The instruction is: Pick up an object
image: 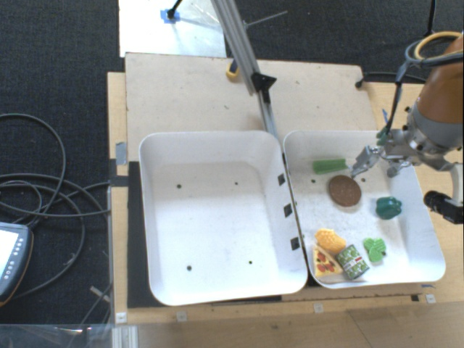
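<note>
My gripper (377, 168) hangs over the back of the right bin (429, 263), its two fingers spread apart with nothing between them. Its left fingertip (360, 167) is just above a brown round disc (344, 191) and right of a flat green block (330, 166). A teal lumpy toy (388, 207) lies in front of the gripper. Along the bin's front sit a yellow corn piece (330, 239), a pizza-slice toy (325, 262), a small green-labelled can (354, 261) and a little bright green toy (374, 249).
The left bin (210, 220) adjoins the right one along a shared wall (288, 209). A slanted grey metal pole (243, 42) rises from the back of the bench down to that wall. Cables lie on the floor at the left.
</note>
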`<state>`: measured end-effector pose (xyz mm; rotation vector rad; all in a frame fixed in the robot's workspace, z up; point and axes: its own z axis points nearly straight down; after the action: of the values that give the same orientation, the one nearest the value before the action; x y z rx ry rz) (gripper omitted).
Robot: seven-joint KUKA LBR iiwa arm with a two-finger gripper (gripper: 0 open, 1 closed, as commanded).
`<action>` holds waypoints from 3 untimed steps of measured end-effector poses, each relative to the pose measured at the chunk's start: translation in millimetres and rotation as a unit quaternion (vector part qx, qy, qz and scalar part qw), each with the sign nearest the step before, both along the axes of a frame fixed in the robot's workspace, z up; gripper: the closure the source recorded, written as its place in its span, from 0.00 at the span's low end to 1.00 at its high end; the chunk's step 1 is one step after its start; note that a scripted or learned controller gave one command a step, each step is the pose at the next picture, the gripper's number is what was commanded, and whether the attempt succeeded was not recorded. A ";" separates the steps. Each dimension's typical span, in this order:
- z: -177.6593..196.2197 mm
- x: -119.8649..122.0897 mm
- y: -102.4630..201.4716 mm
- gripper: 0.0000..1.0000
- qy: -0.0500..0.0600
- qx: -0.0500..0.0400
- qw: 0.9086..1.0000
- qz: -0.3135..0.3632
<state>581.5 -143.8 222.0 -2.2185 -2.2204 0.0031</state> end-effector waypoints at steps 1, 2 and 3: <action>-62.5 1.4 3.6 0.00 0.001 0.000 1.000 0.000; -104.4 2.5 3.0 0.00 0.000 0.000 1.000 0.000; -90.9 4.2 2.2 1.00 -0.003 0.000 1.000 0.000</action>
<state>585.7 -141.6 131.1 -2.2216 -2.2242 -0.0031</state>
